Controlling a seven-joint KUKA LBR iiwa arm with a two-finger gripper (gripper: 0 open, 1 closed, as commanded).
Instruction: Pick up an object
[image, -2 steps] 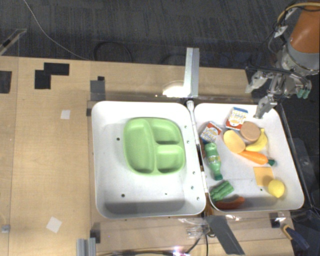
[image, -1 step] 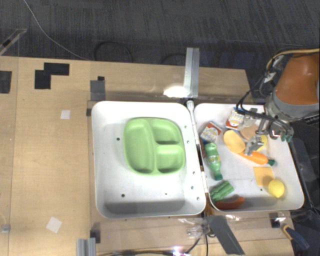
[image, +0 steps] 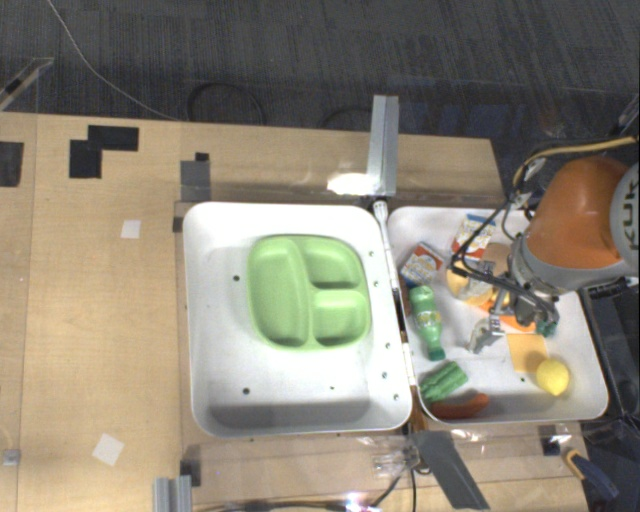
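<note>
The gripper (image: 487, 333) hangs low over the right bin (image: 597, 400), its metal fingers angled down and left — whether they are spread or pressed together cannot be told. Nothing shows between them. Just to its left lies the green bottle (image: 427, 322), long axis running up-and-down the view, cap end toward the top, apart from the fingers. Right of the gripper sits a lemon (image: 553, 376); below, a green vegetable (image: 443, 380). The left bin (image: 210, 300) holds a green divided tray (image: 305, 290).

- My gripper (image: 487, 333) hangs low inside the right bin (image: 598, 400).
- Left of it lies a green bottle (image: 427, 320).
- A lemon (image: 553, 376) sits right of it.
</note>
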